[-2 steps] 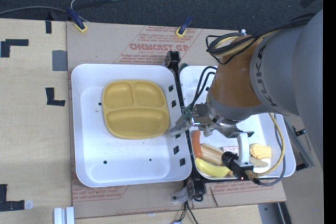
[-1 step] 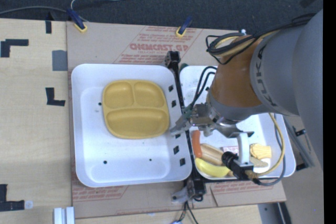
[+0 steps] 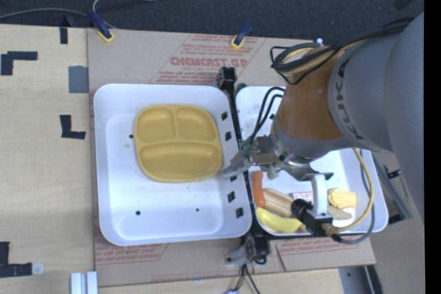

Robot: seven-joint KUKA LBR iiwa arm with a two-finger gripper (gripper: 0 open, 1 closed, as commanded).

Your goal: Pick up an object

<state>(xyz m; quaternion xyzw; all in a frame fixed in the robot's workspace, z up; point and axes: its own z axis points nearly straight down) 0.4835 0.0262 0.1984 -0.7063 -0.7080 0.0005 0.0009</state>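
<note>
The gripper (image 3: 242, 156) is seen low over the boundary between the two bins, at the inner rim of the right bin (image 3: 342, 165). It is carried by the grey arm (image 3: 344, 100), by which much of that bin is covered. Whether the gripper is released or clenched cannot be told, since it is largely hidden under the wrist. Nothing is seen to be held in it.

A yellow divided plate (image 3: 178, 142) is laid flat in the left bin (image 3: 114, 169), in its upper half, with two small compartments toward the far side and one long compartment toward the near side. Its right edge is found just beside the gripper, to the gripper's left in the view; contact cannot be judged.

Several toy foods are gathered in the near part of the right bin. An orange-red stick-shaped piece (image 3: 257, 188) is placed just below the gripper, close to the inner wall. A tan roll-shaped piece (image 3: 277, 200) is laid beside it, touching or nearly so. A yellow banana (image 3: 278, 222) is set along the near rim, below both. A pale yellow ridged piece (image 3: 342, 199) is located farther right, apart from the gripper.

Both bins are supported on a cardboard sheet (image 3: 138, 58).
</note>
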